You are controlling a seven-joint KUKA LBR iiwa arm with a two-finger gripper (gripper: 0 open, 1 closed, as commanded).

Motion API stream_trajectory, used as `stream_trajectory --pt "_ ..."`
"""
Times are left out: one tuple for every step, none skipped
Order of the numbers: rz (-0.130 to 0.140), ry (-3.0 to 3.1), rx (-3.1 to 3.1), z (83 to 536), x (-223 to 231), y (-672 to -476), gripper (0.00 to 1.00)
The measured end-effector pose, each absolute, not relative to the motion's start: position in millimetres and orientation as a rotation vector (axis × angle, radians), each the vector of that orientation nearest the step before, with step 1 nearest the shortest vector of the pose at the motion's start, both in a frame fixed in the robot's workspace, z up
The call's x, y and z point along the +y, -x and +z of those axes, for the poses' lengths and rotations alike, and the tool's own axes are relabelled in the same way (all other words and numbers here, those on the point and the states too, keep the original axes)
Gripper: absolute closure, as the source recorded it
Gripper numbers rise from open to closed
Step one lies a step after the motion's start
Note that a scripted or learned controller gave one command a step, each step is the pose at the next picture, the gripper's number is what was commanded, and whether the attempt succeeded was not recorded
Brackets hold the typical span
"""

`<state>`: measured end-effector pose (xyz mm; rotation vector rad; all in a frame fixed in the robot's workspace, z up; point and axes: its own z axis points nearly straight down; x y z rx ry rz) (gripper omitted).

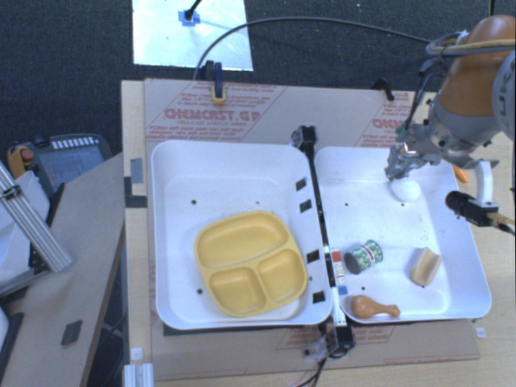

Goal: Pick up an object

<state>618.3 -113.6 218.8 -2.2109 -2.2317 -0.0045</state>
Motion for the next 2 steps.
stream_trajectory --pt "-0.005 2.21 -2.234 230.4 -56.2 -622.2 1.0" --pt "-0.005 2.21 -2.233 227.4 1.1 -631.9 1.0"
